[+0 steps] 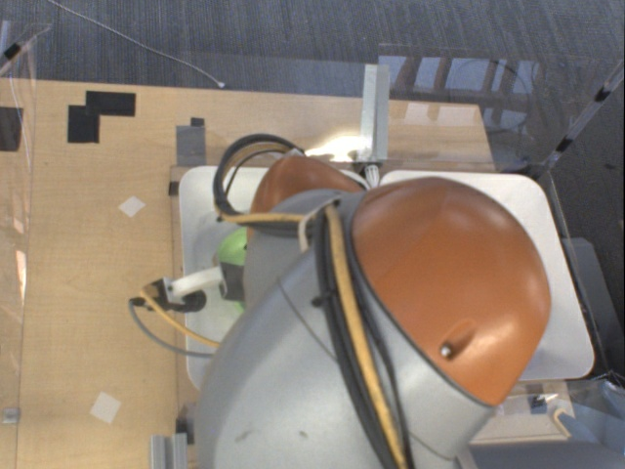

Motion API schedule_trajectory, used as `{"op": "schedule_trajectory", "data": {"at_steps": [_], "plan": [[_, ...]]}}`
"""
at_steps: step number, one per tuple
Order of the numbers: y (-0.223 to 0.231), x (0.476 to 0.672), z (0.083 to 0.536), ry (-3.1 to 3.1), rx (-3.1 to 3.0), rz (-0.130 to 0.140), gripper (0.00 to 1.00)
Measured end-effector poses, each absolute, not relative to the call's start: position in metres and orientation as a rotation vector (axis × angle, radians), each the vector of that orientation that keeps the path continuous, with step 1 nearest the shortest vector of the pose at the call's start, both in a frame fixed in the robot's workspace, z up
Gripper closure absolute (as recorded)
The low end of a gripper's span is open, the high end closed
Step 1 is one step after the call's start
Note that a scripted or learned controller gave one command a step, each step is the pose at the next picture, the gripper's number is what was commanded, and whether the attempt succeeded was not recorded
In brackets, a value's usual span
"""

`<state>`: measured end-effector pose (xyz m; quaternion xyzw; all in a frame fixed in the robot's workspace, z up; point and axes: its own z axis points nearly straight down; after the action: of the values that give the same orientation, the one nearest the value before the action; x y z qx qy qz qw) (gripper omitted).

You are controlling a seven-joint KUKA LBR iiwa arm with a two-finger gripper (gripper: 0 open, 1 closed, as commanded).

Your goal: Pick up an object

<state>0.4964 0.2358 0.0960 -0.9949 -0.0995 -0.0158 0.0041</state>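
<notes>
The arm's grey body and orange shell [444, 281] cover most of both bins. A green rounded object [231, 250] peeks out in the left bin [195, 213], just left of the arm's wrist. The gripper itself is hidden beneath the arm, somewhere over the left bin. A white fitting with cables [186, 289] sticks out from the wrist toward the left.
The right bin [562, 291] shows a bare white strip along its right side. A wooden bench [88, 262] with black markers lies to the left. Clear plastic walls stand at the far left and back right. A metal post [374, 110] rises behind the bins.
</notes>
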Motion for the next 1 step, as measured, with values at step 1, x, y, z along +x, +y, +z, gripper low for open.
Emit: {"op": "schedule_trajectory", "data": {"at_steps": [1], "plan": [[0.2377,0.5277,0.0949,-0.321,-3.115,-0.027,1.00]]}}
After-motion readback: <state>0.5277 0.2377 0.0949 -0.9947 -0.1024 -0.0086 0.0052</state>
